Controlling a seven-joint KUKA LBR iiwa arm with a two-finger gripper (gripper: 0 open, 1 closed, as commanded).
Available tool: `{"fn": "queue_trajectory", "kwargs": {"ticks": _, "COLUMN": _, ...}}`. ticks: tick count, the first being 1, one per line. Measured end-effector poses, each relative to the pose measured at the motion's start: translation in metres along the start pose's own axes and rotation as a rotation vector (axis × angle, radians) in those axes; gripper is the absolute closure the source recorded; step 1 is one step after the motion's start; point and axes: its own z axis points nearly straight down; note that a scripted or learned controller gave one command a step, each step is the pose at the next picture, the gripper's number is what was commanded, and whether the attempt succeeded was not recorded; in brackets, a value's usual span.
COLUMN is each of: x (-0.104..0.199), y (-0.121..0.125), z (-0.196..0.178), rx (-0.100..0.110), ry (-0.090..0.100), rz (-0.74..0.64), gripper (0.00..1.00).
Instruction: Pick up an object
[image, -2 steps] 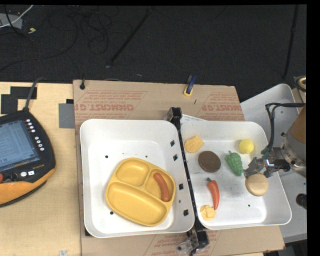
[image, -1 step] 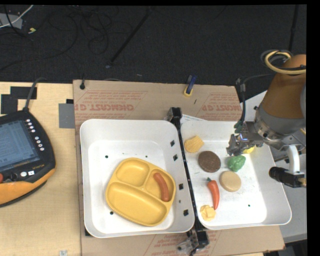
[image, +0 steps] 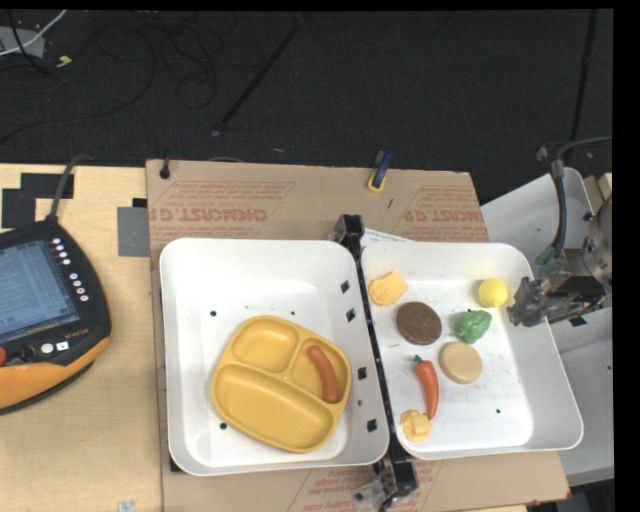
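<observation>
Left bin (image: 200, 300) holds a yellow divided tray (image: 250, 400) containing a sausage (image: 324, 371). Right bin (image: 540, 420) holds seven food items, including a carrot (image: 428, 385). Gripper (image: 522, 305) at right rim; grip state indeterminable.

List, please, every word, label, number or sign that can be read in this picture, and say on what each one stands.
Red print on the cardboard sheet behind the bins: two copies, upside down and blurred; I cannot read them with confidence.
Red print on the cardboard's front edge: partly hidden, unreadable.
Screen of the teach pendant: lines of text, too small to read.
The yellow divided plate, toy foods and bins: no text visible.
</observation>
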Motion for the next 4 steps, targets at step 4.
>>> {"fn": "queue_trajectory", "kwargs": {"ticks": 4, "x": 0.119, "y": 0.048, "z": 0.127, "rx": 0.011, "ry": 0.005, "rz": -0.015, "gripper": 1.0}}
